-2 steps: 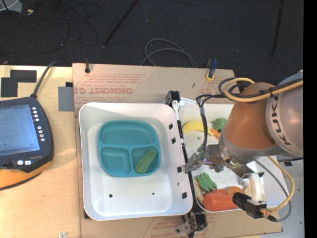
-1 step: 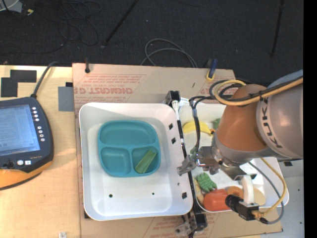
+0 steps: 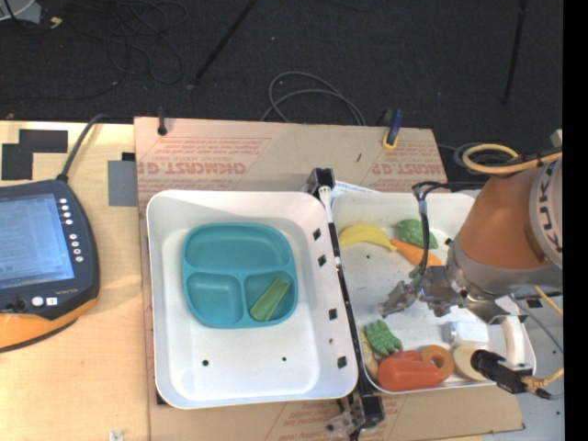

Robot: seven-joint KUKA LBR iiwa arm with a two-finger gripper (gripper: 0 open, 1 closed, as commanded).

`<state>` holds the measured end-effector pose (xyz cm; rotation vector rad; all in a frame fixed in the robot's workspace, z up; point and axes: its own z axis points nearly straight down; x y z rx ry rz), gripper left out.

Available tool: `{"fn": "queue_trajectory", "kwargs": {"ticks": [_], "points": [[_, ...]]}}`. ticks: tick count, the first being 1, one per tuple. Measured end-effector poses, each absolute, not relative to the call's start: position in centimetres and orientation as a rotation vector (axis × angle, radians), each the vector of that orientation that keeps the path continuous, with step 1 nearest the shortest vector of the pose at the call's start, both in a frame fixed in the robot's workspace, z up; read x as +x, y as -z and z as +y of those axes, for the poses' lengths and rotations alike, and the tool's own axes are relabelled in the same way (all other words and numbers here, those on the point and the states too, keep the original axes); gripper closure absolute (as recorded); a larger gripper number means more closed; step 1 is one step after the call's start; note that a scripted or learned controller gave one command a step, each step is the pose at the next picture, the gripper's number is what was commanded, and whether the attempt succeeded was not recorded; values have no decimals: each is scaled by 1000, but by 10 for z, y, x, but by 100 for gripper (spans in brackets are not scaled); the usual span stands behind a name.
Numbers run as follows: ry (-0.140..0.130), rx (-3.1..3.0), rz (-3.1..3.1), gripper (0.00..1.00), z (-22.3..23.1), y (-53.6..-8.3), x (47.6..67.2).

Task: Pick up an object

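reaching into the right bin, nothing lifted yet

standing by the bench, i take the right bin as my landmark. the gripper hangs low over the middle of that bin's floor, its dark metal fingers pointing toward the divider between the two bins. i cannot tell how the jaws stand; the tips blur into a dark tangle against the white floor, and i see nothing clearly between them.

as i judge it, the pick is not done. every toy looks to be lying in the bin: the banana toward its far side, the carrot just beside the banana with a green leafy piece behind it, a green bumpy toy near the front, and a red piece with an orange ring along the front wall. the gripper sits between the carrot and the green bumpy toy, apart from both so far as i can see, so which one it is after is a guess. closing and lifting are left.

the arm covers the bin's right part, so anything under it is hidden. over in the left bin a teal tray holds a green slice, untouched.
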<state>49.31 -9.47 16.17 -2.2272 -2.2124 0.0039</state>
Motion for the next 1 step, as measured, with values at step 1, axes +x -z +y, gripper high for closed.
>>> {"fn": "queue_trajectory", "kwargs": {"ticks": [1], "points": [[7, -2234, -2220, 0, -86, -88, 478]]}}
